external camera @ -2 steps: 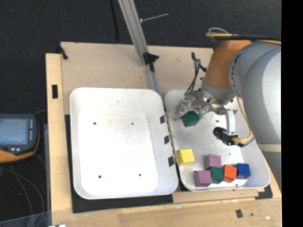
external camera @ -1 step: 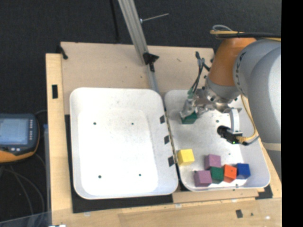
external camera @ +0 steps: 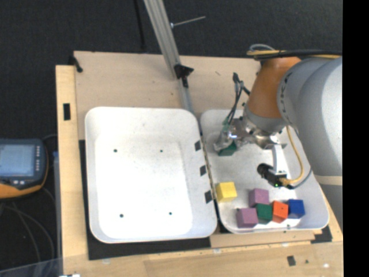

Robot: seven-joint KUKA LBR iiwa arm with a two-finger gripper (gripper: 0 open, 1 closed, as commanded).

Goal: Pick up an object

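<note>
While hovering over the right bin (external camera: 214, 133), the gripper (external camera: 226, 145) pinches a green block (external camera: 228, 150).
Yellow cube (external camera: 226, 190) sits loose below — well apart.

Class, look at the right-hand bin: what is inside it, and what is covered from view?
Inside the right bin: a yellow block, two purple blocks, green, orange and blue blocks, plus a green object at the gripper. The arm covers the bin's upper right part.

So the blocks are all in the right bin (external camera: 318, 196): yellow cube (external camera: 226, 190) by the left wall, then a tight cluster near the front edge, two purple blocks (external camera: 259, 197) (external camera: 247, 216), green (external camera: 264, 212), orange (external camera: 279, 210), blue (external camera: 296, 207). One teal block (external camera: 227, 150) sits further back.
</note>
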